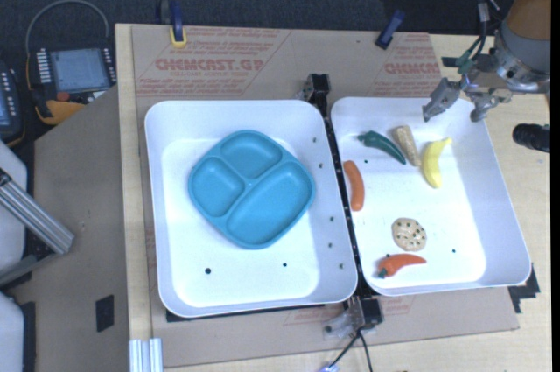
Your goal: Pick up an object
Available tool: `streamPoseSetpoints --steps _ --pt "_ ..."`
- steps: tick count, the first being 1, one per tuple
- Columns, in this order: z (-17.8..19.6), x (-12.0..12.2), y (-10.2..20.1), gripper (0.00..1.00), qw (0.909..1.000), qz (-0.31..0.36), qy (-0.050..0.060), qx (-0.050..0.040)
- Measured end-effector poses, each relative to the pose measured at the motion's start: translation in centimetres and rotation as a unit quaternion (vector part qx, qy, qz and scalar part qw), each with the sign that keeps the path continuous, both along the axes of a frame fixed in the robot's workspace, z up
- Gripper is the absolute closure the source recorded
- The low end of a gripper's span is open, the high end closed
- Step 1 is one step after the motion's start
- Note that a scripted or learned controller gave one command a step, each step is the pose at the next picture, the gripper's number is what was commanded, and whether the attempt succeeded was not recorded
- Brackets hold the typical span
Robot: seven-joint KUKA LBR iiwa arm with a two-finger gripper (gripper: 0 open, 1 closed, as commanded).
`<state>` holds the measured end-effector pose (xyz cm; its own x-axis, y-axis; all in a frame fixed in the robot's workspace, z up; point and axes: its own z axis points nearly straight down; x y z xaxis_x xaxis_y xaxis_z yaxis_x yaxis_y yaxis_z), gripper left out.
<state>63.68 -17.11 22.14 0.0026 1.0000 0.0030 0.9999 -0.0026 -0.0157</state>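
My gripper (460, 105) hangs open over the far right corner of the right bin (499, 186), its two fingers spread with nothing between them. Just below it lie a yellow banana (433, 162), a beige piece (407, 143) and a dark green pepper (382, 145). An orange sausage (354, 185) lies near the bin's left wall. Toward the front sit a round cookie (408, 233) and a red chili pepper (401, 264).
The left bin (175, 274) holds a blue divided plate (251, 187). A black clamp (317, 87) sits between the bins at the far edge. Cardboard (262, 55) underlies both bins. A tablet device (77, 68) rests off the bench at the left.
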Motion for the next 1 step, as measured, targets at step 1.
streamPoseSetpoints --steps 1 --pt "0.93 0.29 0.07 0.0 1.0 0.002 -0.008 -0.0014"
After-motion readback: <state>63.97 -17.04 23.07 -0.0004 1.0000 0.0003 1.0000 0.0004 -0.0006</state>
